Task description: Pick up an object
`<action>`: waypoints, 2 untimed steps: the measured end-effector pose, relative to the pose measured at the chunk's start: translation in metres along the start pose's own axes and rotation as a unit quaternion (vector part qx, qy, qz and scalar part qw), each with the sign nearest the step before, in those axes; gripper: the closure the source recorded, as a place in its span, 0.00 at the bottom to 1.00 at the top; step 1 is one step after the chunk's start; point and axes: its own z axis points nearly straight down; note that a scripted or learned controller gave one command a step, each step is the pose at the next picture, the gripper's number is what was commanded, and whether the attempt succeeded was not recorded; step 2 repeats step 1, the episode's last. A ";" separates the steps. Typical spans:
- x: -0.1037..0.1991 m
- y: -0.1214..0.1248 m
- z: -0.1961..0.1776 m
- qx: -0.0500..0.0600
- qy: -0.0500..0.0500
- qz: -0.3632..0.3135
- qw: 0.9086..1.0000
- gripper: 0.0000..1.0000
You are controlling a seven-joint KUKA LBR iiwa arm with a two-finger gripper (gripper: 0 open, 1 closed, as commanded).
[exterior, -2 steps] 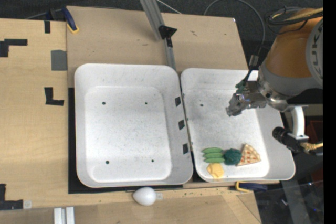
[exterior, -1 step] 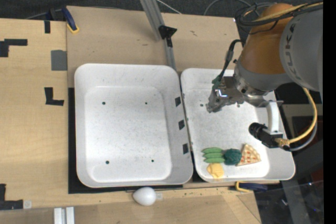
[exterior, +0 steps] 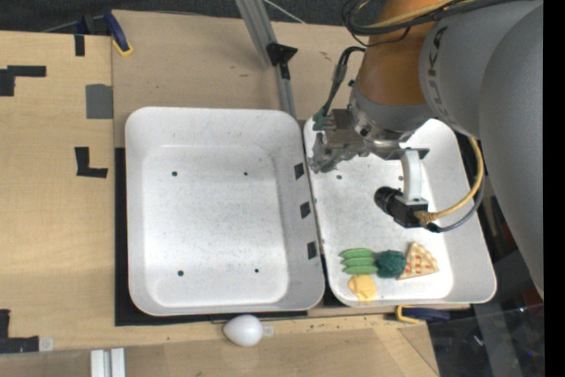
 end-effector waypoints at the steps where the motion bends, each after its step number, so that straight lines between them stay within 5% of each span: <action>1: 0.049 0.025 0.012 0.000 -0.001 0.001 1.000 1.00; 2: 0.049 0.025 0.012 0.000 -0.001 0.001 1.000 1.00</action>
